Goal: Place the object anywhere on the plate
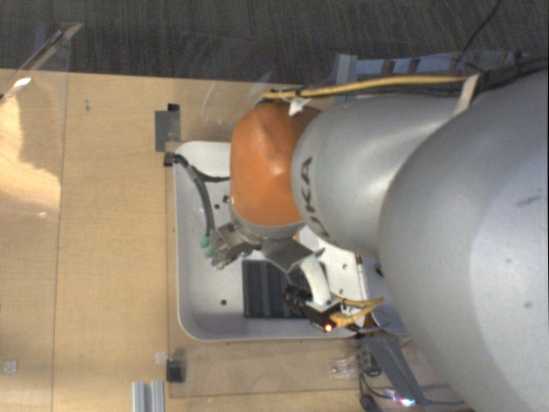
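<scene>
My grey arm with its orange band [266,174] reaches in from the right and hangs low over the left white bin [196,312]. It covers most of that bin's floor. The gripper [266,288] appears as a dark ribbed block below the wrist, close above the bin's near part. What lies beneath the arm is hidden.
A black cable [204,200] with green ends runs from the bin's far left corner to the wrist. Black brackets [171,125] stand at the bin's left corners. Bare wooden bench [94,230] stretches to the left. A red light [328,325] glows on a part by the wrist.
</scene>
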`<state>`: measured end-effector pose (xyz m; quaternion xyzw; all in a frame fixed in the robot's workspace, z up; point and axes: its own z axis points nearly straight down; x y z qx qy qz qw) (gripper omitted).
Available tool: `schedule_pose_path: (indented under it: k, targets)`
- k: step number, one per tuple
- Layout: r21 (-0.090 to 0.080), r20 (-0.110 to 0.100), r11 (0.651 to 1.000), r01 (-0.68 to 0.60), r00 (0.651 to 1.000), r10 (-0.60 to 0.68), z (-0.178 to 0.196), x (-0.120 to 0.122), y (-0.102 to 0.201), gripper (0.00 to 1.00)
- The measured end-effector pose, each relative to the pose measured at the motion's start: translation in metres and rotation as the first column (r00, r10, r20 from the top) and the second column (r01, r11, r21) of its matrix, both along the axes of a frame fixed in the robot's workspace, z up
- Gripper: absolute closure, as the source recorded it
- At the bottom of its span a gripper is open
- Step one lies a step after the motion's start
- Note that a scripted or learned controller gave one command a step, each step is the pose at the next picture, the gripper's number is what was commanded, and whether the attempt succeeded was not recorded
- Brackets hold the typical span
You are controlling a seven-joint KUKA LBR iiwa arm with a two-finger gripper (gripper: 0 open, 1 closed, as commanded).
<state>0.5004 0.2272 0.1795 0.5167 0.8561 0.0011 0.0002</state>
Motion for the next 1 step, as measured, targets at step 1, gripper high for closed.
schedule_pose_path:
  k: [1]
  targets:
    - [0.001, 0.003, 0.995, 0.100, 0.995, -0.100, 0.0396, 0.0628, -0.0002, 1.00]
